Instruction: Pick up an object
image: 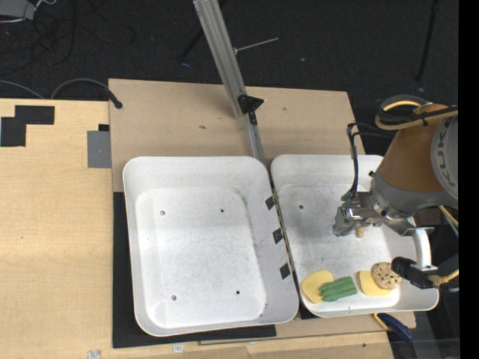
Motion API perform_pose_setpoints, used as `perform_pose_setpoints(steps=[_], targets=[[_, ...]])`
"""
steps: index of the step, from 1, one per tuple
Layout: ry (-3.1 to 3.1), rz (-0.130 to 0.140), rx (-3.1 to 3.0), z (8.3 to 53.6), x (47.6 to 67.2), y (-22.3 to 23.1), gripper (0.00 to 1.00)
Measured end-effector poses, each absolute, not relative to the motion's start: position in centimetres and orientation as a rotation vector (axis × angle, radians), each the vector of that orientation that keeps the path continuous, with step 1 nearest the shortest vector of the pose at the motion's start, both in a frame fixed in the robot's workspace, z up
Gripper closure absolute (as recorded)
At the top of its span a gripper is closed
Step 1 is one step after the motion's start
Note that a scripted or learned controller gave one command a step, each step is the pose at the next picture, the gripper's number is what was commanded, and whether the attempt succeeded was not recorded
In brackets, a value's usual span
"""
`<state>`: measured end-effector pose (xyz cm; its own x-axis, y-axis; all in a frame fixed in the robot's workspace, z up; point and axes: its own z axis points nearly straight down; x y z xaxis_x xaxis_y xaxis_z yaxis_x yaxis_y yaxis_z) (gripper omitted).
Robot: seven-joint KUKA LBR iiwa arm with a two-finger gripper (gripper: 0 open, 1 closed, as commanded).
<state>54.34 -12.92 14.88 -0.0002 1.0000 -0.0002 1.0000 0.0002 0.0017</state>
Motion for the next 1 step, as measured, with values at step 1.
perform_pose_setpoints(steps=[1], targets=[[2.220,0.003,2.218,21.01,54.65,-13.61,1.00]])
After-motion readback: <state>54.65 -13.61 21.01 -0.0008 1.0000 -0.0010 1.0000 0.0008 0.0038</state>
